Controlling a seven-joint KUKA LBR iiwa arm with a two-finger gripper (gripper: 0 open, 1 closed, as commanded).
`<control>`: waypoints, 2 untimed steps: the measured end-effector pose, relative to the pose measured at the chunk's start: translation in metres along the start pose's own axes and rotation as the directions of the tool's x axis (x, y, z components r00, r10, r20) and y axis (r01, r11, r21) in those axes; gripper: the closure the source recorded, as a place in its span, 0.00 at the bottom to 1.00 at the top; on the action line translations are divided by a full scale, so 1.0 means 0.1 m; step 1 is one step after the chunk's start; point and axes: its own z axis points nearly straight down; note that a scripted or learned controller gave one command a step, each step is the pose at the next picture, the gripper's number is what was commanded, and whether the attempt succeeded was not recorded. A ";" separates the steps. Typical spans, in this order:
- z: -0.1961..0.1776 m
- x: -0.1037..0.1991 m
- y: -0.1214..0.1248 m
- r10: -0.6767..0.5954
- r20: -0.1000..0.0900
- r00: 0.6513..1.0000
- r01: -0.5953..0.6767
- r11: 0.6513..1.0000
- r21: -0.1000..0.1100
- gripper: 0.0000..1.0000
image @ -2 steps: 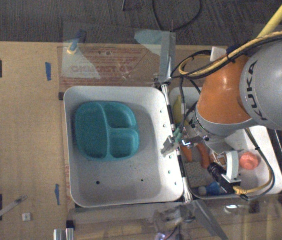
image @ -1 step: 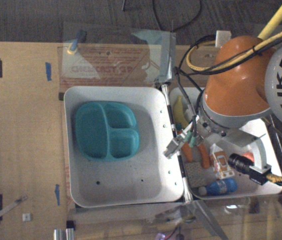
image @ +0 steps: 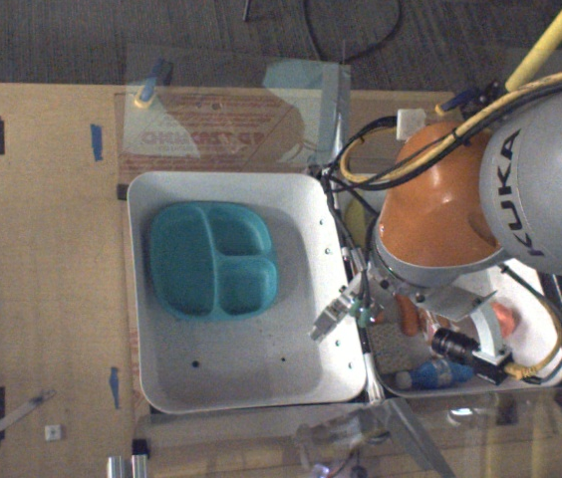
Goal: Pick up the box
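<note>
Tool (image: pixel 333 314) sits low at the seam between the two bins, just over the left bin's (image: pixel 161 386) right rim; you can't tell from this angle how it's set. Nothing visibly gripped. Left bin carries a teal divided plate (image: pixel 213 259) only. Right bin (image: pixel 520 381) is mostly hidden under the arm (image: pixel 460 197); blue and orange items peek out, but you can't identify a box there. Judgement: pick not done, grasp and lift both remain.

The grey arm (image: pixel 545 182) bore the brand name "KUKA" in black letters. Red print on the clear sheet (image: pixel 223 132) was too blurred to read.
</note>
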 end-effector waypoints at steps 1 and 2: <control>-0.08 -0.07 0.48 0.230 0.003 0.973 -0.230 0.973 -0.003 0.00; -1.44 -0.03 -0.01 0.086 0.002 0.996 -0.086 0.996 -0.002 0.00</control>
